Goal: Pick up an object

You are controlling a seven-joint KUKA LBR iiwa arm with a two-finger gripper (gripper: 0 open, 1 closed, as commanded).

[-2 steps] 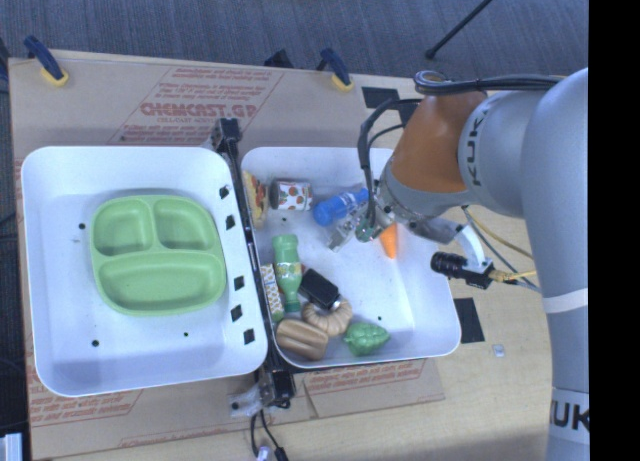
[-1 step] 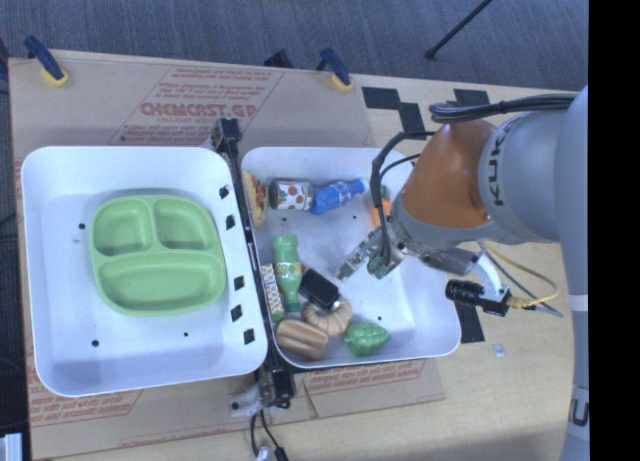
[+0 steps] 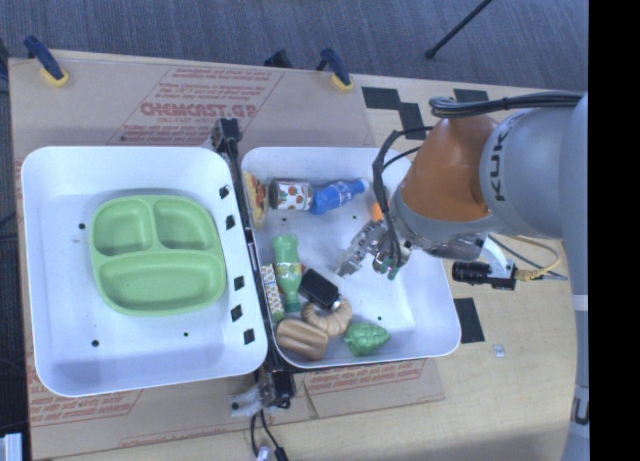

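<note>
White plastic is lying under everything: the right bin (image 3: pixel 430 299) is holding my jaws (image 3: pixel 372 257) near its middle, hovering with their metal fingers (image 3: pixel 355 259) slightly parted and nothing between them. Just left of my jaws, toward the bin's near corner, a black block (image 3: pixel 320 288) is resting beside a green bottle (image 3: pixel 288 271), a bread roll (image 3: pixel 301 337) and a green leafy piece (image 3: pixel 367 337). Toward the bin's far wall a blue-capped bottle (image 3: pixel 318 195) is lying on its side, while the left bin (image 3: pixel 50 279) is carrying a green divided plate (image 3: pixel 157 254).
</note>
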